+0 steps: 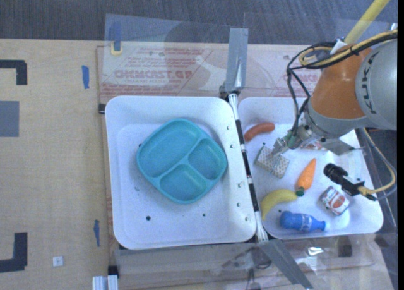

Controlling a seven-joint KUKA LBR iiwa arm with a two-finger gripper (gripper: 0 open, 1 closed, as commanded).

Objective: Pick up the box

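The box (271, 163) is small, grey-white and speckled, and lies tilted in the left half of the right bin (372, 219). My gripper (281, 146) reaches down from the right and its tip meets the box's upper right corner. The grey and orange arm (344, 96) hangs over the bin's back right part and hides what lies under it.
In the right bin, a sausage (259, 131) lies behind the box, a carrot (305, 175) to its right, and a banana (278, 199), a blue bottle (302, 222) and a small can (334, 201) in front. The left bin (126, 118) holds a teal divided plate (182, 160).
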